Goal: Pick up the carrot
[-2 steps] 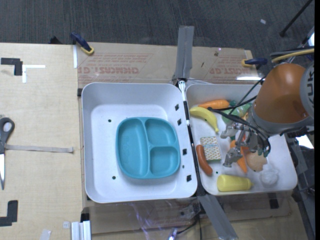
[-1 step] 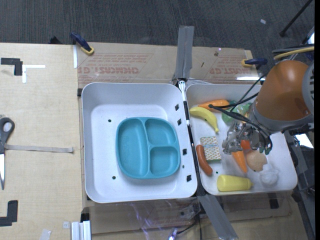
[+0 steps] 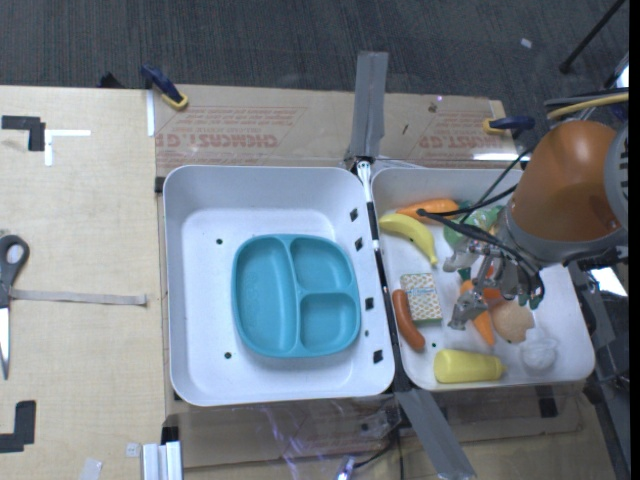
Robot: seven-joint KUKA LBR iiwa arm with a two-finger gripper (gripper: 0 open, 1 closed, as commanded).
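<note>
The carrot [image 3: 432, 208], orange and tapered with a green top, lies at the back of the right bin [image 3: 570, 373], just behind a banana [image 3: 412, 233]. My gripper [image 3: 466, 290] hangs low over the middle of that bin, in front of and to the right of the carrot and apart from it. A second small orange piece [image 3: 484, 326] shows right under the gripper. The gripper partly hides it, and I cannot tell whether it is held.
Also in the right bin are a red sausage [image 3: 408, 320], a speckled block [image 3: 422, 296], a yellow piece [image 3: 468, 366], a beige round thing [image 3: 513, 320] and a pale lump [image 3: 538, 353]. The left bin [image 3: 185, 268] holds a teal divided plate [image 3: 297, 295]. Scissors [image 3: 10, 268] lie on the bench at far left.
</note>
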